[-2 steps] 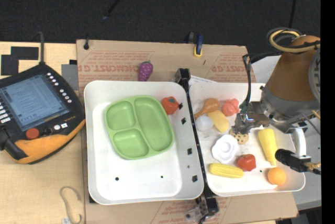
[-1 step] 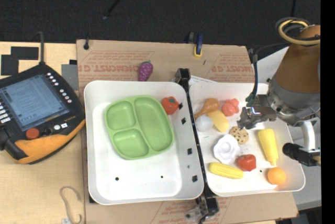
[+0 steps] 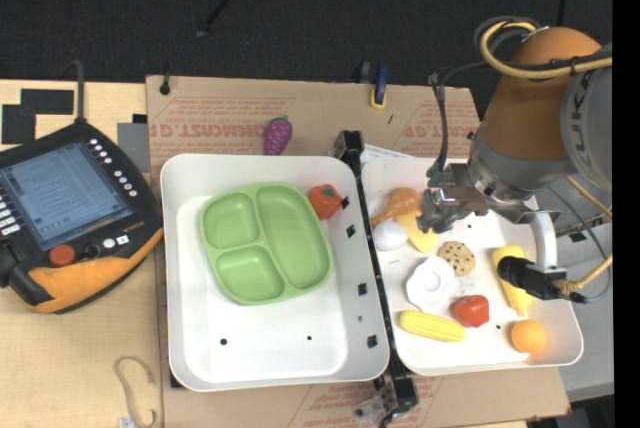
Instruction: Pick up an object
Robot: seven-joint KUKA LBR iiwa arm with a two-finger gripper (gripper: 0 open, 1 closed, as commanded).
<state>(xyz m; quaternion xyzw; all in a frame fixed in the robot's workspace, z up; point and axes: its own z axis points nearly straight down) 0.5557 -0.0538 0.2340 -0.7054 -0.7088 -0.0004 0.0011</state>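
The right bin (image 3: 570,341) is crowded with toy food, likely laid out loose so the arm has plenty to try for: a cookie (image 3: 459,258), a corn cob (image 3: 431,325), a tomato (image 3: 471,310) and an orange (image 3: 528,337). The gripper (image 3: 440,206) hangs low over the bin's upper left corner, the arm bent in from the right of the frame; I cannot tell how it is set
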